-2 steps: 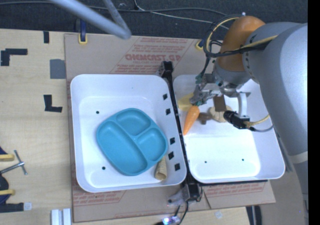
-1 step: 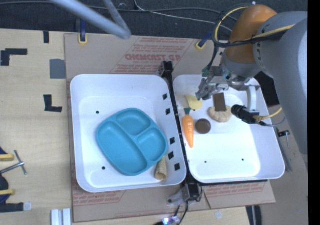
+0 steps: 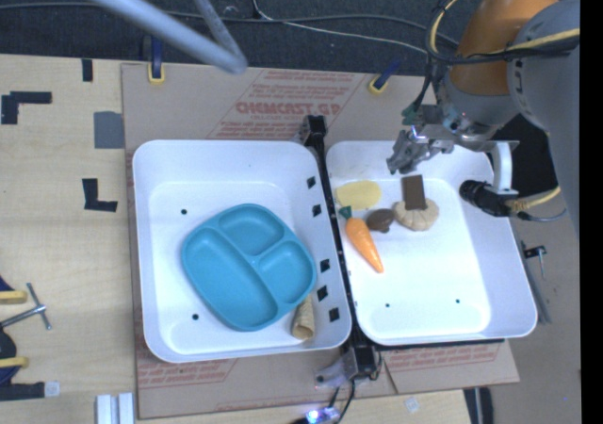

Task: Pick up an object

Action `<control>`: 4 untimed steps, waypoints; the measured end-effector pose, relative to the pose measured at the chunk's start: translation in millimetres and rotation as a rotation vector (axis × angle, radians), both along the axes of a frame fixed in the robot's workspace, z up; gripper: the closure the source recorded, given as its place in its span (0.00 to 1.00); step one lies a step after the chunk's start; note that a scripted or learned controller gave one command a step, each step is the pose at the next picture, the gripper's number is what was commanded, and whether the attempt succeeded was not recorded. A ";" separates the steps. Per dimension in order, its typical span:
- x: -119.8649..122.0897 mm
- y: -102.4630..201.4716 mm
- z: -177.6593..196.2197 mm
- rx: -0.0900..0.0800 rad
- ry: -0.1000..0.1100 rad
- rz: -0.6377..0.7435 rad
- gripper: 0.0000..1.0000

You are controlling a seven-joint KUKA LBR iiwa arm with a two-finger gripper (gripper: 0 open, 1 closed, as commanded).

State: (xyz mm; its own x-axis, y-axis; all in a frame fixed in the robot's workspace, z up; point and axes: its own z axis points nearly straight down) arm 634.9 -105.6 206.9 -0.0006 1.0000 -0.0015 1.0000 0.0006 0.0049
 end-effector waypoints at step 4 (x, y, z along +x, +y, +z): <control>2.6 171.0 22.0 0.003 0.005 0.007 1.00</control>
